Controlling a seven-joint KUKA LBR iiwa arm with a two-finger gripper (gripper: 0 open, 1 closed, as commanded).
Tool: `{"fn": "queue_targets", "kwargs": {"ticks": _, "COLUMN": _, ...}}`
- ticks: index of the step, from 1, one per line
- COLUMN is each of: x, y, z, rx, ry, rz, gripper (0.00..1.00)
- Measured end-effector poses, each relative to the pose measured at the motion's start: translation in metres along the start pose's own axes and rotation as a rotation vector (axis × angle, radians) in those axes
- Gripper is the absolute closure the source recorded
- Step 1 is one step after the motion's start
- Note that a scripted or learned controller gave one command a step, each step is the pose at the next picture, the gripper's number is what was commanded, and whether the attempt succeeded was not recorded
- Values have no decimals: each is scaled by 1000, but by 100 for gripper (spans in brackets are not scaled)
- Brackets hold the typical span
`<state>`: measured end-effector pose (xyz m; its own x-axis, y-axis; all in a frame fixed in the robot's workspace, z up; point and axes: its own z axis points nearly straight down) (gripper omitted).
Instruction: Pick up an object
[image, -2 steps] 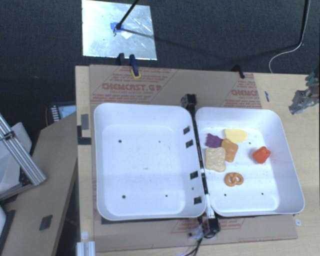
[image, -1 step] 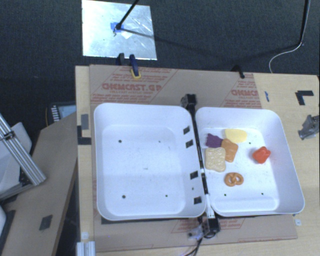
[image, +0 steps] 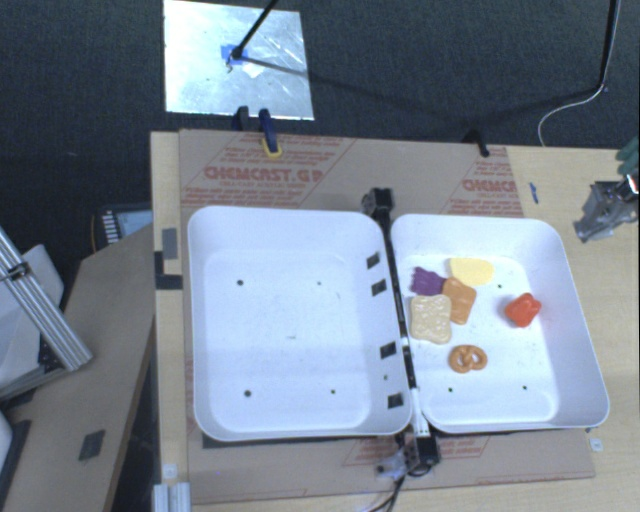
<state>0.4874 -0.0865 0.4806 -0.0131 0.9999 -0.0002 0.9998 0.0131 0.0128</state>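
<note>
Camera view showed the claw (image: 603, 212) at the far right of the picture, outside the right bin (image: 575, 300) and just beyond its upper right corner, over the bare bench. It was small and blurred there, so whether it was wide or narrow could not be told, and nothing could be seen in it. All the pickable things lay in the right bin, to the picture's left of the claw and lower in the frame, well apart from it. Nearest the claw was a red object (image: 521, 310), alone toward the bin's right side. Farther from the claw sat a cluster: a yellow piece (image: 471, 270), a purple piece (image: 428, 281) beside it on the side away from the claw, an orange block (image: 460, 299) touching both, and a beige toast-shaped piece (image: 431, 319) against the block, close to the bin's left wall. A brown pretzel (image: 467, 358) lay by itself lower still, near the toast-shaped piece but apart from it. The left bin (image: 290, 225) lay beyond the cluster, farthest from the claw.
</note>
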Motion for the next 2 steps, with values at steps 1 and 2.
{"fn": "queue_targets", "kwargs": {"ticks": 1, "x": 105, "y": 0, "z": 62, "rx": 15, "ry": 3, "rz": -2, "gripper": 100}}
{"fn": "queue_targets", "kwargs": {"ticks": 2, "x": 176, "y": 1, "z": 18, "rx": 6, "ry": 3, "rz": 1, "gripper": 100}}
